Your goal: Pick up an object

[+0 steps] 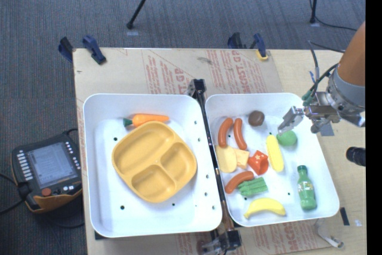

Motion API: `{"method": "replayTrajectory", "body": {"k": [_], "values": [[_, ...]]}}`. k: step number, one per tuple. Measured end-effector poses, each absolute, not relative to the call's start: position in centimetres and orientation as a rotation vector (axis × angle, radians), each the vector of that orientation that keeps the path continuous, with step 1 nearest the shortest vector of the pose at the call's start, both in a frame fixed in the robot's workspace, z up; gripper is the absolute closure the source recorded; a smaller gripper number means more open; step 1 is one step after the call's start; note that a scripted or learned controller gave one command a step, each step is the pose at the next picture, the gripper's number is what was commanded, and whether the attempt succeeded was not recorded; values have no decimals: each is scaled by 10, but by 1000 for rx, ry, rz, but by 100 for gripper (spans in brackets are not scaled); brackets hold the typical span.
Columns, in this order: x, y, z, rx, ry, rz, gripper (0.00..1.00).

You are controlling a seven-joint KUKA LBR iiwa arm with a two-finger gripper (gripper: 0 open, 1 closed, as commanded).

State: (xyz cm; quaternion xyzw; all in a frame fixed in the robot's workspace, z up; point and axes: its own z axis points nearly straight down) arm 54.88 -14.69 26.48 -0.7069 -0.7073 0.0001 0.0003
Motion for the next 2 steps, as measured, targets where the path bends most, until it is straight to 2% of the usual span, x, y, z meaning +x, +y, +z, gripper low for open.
{"method": "replayTrajectory", "body": {"k": [1, 2], "values": [[543, -138, 145, -2359, -2064, 6, 0], [594, -89, 87, -2437, -1976, 3, 0]]}}
